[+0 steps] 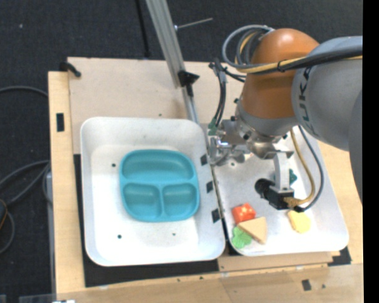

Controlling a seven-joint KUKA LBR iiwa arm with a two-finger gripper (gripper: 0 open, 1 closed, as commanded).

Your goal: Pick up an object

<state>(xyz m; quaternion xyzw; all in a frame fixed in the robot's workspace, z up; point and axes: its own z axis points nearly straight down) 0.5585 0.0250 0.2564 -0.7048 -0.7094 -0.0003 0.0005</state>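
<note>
In the right bin (322, 232) several small objects lie near the front. A red piece (243, 213) sits beside a tan wedge (258, 230) and a green piece (241, 237). A yellow piece (299, 221) lies further right. A small teal piece (293, 177) peeks out behind the arm's bracket. My gripper (235, 149) hangs over the back left part of the right bin, close to the wall between the bins, seen from above under the orange wrist. It stands behind and above the red piece, apart from it.
The left bin (101, 232) holds a teal divided plate (159, 184). A slanted metal rail (170, 46) runs from the top down to the bins' shared wall. The big grey arm (328, 93) covers the right bin's back half.
</note>
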